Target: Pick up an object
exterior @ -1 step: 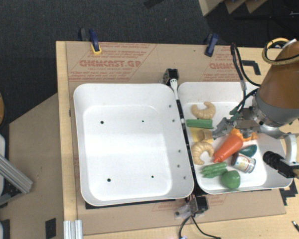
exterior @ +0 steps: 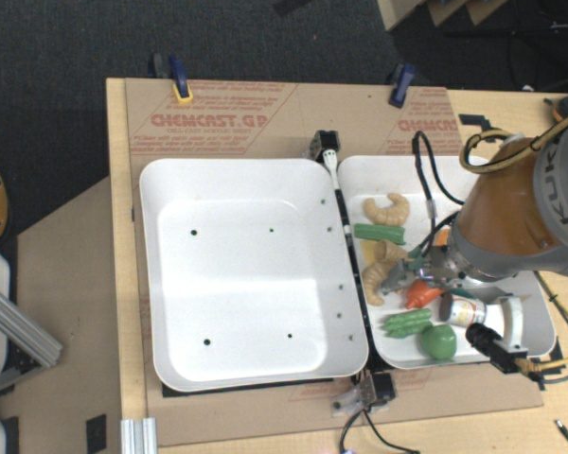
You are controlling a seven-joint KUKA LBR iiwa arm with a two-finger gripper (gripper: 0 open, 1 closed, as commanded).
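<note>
- Camera view: the toys crowd together in the right bin, so the gripper could catch two at once or knock one aside.
- The arm reaches in from the right, bent low over the orange toy, which lies beside the green toy.
- Whether the jaws are open or closed cannot be told.
</note>
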